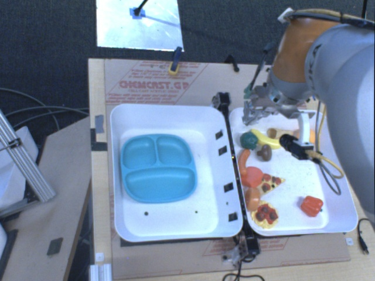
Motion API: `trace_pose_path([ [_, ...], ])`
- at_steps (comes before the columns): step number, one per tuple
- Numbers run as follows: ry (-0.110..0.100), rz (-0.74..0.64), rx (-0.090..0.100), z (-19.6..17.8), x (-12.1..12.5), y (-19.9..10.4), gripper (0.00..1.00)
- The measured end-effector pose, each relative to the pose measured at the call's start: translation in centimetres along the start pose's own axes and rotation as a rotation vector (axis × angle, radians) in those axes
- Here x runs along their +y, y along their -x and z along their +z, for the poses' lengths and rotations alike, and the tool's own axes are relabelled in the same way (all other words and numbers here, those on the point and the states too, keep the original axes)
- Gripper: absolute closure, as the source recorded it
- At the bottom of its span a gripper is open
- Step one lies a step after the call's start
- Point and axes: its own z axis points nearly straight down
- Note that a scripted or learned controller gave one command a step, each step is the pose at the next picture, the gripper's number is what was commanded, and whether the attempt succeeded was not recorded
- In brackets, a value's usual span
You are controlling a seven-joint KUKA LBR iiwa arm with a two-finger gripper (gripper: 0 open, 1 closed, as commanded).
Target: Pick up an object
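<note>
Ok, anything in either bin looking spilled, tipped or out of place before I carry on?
Nothing stands out. The blue plate lies flat in the left bin. The toy food, pizza slice and red pepper included, sits loose inside the right bin, none over the rim.

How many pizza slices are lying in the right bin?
2. One pizza slice lies near the middle of the right bin, beside a round orange-red piece. The other pizza slice lies by the bin's front edge. The arm may hide more at the back.

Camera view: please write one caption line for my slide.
KUKA arm's gripper hovers over toy food in the right bin; a blue divided plate lies in the left bin.
</note>
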Motion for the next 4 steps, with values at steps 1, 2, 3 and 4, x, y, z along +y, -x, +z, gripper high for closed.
trace_pose_path([
  [1,-0.018,0.009,0.001,0.7,0.0,-7.9,1.00],
  [2,-0.020,0.010,0.001,0.7,-0.9,-12.1,1.00],
  [3,-0.018,0.010,0.002,1.7,1.1,-18.3,1.00],
  [4,-0.020,0.011,0.002,7.6,2.5,-20.1,1.00],
])
